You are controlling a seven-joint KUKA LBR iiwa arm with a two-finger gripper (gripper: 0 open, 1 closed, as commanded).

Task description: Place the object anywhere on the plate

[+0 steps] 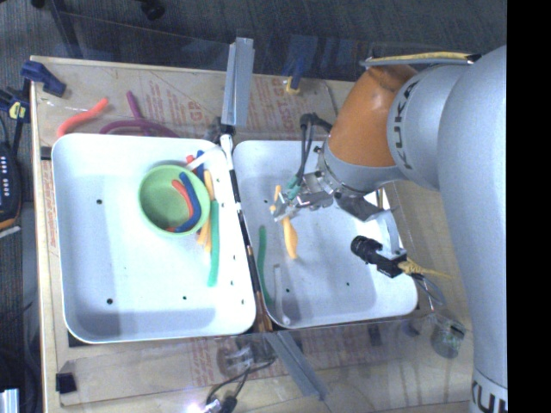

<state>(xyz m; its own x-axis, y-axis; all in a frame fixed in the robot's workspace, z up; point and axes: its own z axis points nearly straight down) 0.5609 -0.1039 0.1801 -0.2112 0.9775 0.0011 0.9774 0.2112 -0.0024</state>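
1. Left bin [103,308]: from my remote seat I see the green plate [175,200] resting toward the bin's upper right; red and blue pieces lie across it, and a long green strip [214,248] runs down just beside its right rim; whether any of these counts as the task's object I cannot say.
2. Right bin [344,291]: an orange, carrot-like object [290,241] lies on the floor near the bin's left side, well apart from the plate; I judge this the piece to be moved.
3. Gripper [291,203]: it hangs right above the orange object's upper end; I cannot tell how it is set or whether anything is caught.
4. Progress, as I judge it: nothing delivered yet; the grasp, the carry across the divider and the release onto the plate all remain.
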